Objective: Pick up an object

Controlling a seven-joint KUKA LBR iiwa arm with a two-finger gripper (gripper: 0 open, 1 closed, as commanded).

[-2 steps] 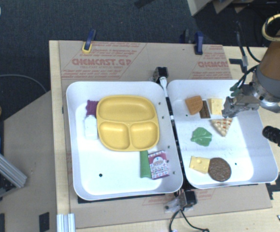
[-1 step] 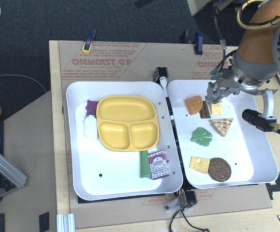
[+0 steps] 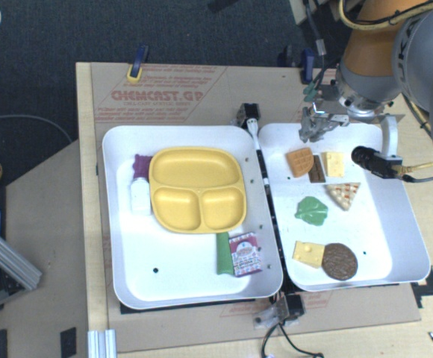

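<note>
On the table [image 3: 89, 200], the left bin [image 3: 123, 274] holds a yellow divided plate [image 3: 198, 187]; the right bin [image 3: 407, 230] holds small food pieces, among them a green leaf [image 3: 311, 210] near its middle. The end effector [image 3: 315, 125] hangs over the right bin's far-left corner, just beyond a brown cracker [image 3: 300, 162], and whether it is open, shut or holding anything cannot be made out.

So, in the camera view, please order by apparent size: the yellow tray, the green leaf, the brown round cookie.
1. yellow tray, clearly the largest.
2. and 3. brown round cookie and green leaf look alike in size; I cannot rank them.
</note>
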